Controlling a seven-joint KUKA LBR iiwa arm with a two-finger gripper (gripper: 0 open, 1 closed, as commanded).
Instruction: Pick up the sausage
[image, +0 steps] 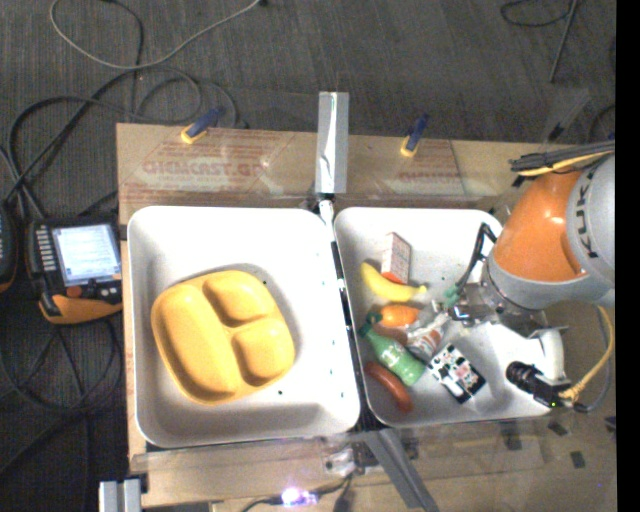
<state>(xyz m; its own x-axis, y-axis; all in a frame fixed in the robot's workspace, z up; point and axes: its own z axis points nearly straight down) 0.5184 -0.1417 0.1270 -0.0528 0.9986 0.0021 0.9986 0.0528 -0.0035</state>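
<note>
**Sausage lies at the near edge of the right bin**

We see the left bin (150, 400) carrying a yellow tray (225, 332) near its middle. The arm (545, 245) reaches over the right bin (480, 225) from its right edge; its gripper (462, 305) hangs over the bin's middle, and we cannot tell its state. Along that bin's left edge lie a banana (385, 285), a green bottle (393, 358) and, at the near left corner, the sausage (389, 386), just beside the bottle. A carrot (396, 315) sits between banana and bottle.

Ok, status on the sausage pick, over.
Gripper low in right bin. Sausage lies loose near front wall. Green bottle touching it.
</note>
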